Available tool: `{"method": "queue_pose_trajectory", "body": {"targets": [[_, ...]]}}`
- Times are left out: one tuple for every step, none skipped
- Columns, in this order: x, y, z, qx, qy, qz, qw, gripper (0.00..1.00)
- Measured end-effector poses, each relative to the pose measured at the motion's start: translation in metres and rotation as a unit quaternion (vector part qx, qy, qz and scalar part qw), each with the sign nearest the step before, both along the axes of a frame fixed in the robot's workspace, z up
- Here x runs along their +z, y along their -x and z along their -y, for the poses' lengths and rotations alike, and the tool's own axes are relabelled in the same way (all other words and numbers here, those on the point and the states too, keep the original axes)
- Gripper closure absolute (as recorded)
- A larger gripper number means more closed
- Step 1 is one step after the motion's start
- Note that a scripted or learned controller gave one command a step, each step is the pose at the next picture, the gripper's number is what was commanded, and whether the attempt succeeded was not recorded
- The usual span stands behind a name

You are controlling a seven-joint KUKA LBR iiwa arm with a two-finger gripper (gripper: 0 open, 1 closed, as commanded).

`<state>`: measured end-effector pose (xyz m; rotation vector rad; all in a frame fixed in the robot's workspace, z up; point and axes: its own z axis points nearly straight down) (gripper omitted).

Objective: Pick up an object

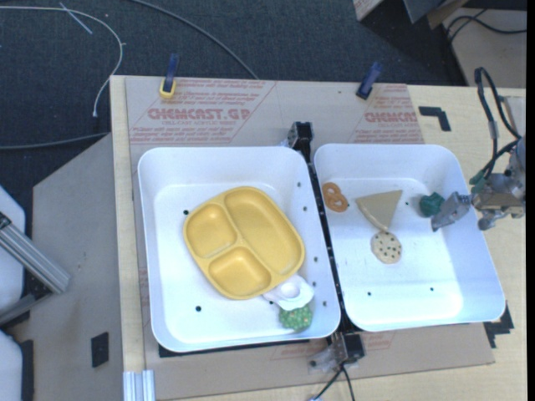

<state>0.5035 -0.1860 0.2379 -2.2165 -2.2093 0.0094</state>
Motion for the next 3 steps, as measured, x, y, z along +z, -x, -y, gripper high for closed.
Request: {"method": "queue_pose_trajectory", "body": {"targets": [[0.006, -0.003, 0.0, 0.002, 0.0016, 0.006, 1.0, 0.0], [-0.037, -0.007, -0.002, 0.002, 0.0005, 0.003, 1.0, 0.0], [-0.084, -0.005, 0.006, 0.001, 0.0006, 0.003, 1.0, 0.0]]}}
